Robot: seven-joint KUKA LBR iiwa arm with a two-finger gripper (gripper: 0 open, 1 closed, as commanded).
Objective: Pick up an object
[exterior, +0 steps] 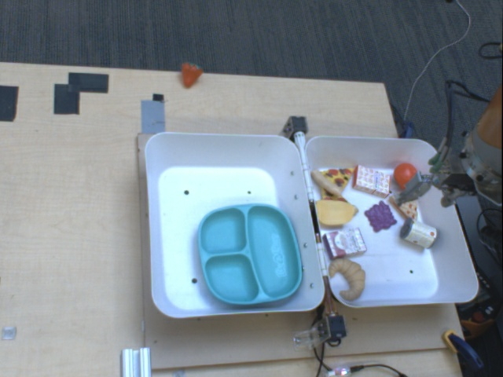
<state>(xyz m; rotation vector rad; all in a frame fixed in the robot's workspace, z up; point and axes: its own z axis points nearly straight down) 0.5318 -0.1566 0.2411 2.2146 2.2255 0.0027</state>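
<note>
The grey two-finger gripper [431, 181] is reaching in over the right-hand shallow white bin [448, 289], its tip lying beside a round red ball [404, 173]; whether anything is sitting between the fingers I cannot tell; a purple bunch of grapes [381, 216], a small white cylinder [419, 234] and a tan croissant [349, 278] are lying nearby; a teal three-compartment plastic tray [250, 253] is resting in the left-hand white bin [174, 166].

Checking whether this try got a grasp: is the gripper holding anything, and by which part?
It cannot be told. The gripper sits low at the right bin's far right side, close to the red ball, but no object shows between its fingers.
</note>
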